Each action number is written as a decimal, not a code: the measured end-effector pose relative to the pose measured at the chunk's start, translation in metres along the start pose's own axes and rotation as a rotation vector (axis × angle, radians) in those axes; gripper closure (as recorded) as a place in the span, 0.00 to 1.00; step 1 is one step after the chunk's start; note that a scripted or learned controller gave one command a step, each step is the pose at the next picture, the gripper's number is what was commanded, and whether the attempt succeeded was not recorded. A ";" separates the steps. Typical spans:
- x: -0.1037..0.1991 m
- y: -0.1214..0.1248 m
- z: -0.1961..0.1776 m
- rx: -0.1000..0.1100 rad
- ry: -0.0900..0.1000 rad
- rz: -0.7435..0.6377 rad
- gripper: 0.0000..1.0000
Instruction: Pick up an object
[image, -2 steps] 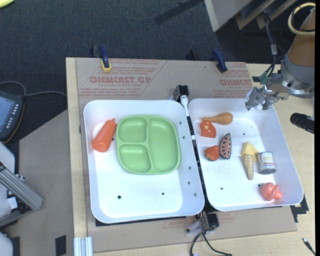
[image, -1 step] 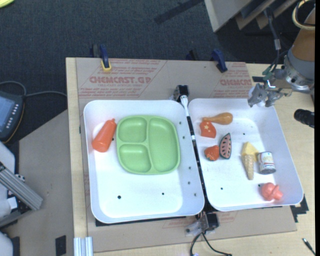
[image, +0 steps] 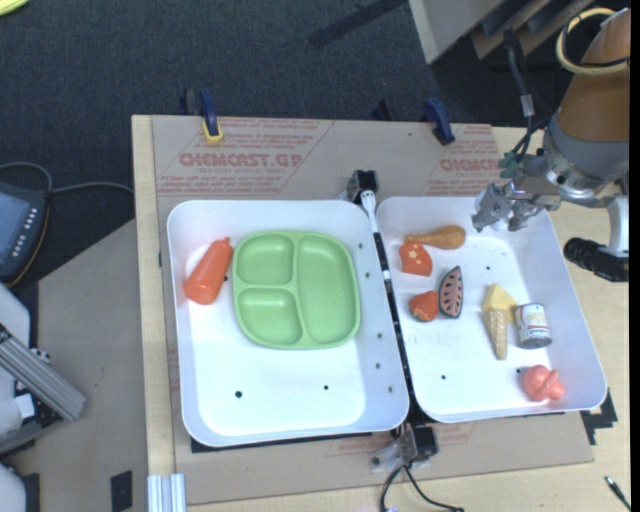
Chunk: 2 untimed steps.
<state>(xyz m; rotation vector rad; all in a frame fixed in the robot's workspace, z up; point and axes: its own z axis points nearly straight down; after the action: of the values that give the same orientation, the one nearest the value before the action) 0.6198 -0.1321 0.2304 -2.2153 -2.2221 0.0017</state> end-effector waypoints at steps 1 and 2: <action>0.053 -0.012 -0.005 -0.001 0.000 -0.001 1.00; 0.061 -0.006 0.003 -0.001 -0.002 0.002 1.00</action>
<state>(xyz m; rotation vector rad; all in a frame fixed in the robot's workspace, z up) 0.6140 -0.0713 0.2274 -2.2186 -2.2215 0.0022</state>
